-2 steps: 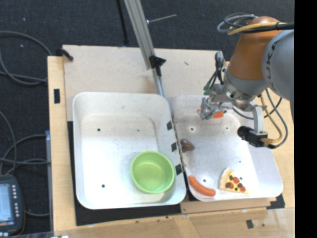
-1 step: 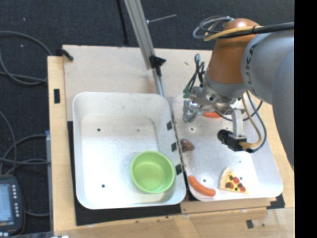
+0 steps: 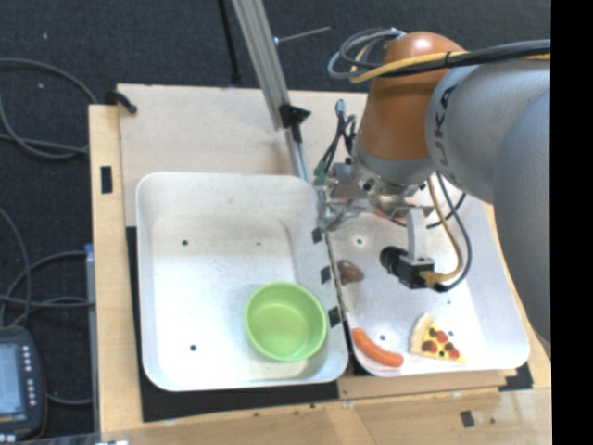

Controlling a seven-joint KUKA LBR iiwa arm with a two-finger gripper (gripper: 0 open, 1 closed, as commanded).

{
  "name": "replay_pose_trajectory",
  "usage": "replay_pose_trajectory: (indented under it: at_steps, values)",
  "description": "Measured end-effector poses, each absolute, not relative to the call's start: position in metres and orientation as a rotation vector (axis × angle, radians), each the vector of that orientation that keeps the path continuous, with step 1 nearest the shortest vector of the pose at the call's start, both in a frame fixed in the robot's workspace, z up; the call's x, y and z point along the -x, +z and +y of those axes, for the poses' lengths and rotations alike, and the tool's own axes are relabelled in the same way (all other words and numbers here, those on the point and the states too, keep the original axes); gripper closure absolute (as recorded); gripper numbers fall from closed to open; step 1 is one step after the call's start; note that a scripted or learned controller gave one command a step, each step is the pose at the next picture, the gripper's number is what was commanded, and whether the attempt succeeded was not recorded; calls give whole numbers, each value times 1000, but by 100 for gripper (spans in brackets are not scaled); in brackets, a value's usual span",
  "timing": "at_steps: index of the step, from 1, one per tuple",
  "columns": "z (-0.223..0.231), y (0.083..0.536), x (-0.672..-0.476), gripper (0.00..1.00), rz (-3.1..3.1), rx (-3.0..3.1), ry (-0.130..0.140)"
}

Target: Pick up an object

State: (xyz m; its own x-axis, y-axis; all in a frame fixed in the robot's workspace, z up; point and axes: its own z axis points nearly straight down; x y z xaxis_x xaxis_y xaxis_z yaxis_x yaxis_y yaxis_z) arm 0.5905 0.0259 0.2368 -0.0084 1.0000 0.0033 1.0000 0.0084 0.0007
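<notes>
Brown lump [image 3: 349, 271] lies just below pincer [image 3: 335, 213].

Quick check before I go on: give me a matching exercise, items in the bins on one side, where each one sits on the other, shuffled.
Things:
1. green bowl
2. hot dog
3. pizza slice
4. small brown object

Places:
A. right bin, near front rim, beside the divider
B. left bin, front right corner
C. right bin, mid-floor near the divider
D. right bin, front, right of the hot dog

Pairs: 1-B, 2-A, 3-D, 4-C

My arm's bulk [image 3: 463, 109] hides the right bin's [image 3: 491, 341] far corner; I can't judge the claw [image 3: 345, 213] fingers.
</notes>
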Motion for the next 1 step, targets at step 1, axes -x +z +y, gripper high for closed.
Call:
replay_pose_trajectory:
  at_steps: [1]
  values:
    - [72, 247, -580, 100, -2231, 2212, -6]
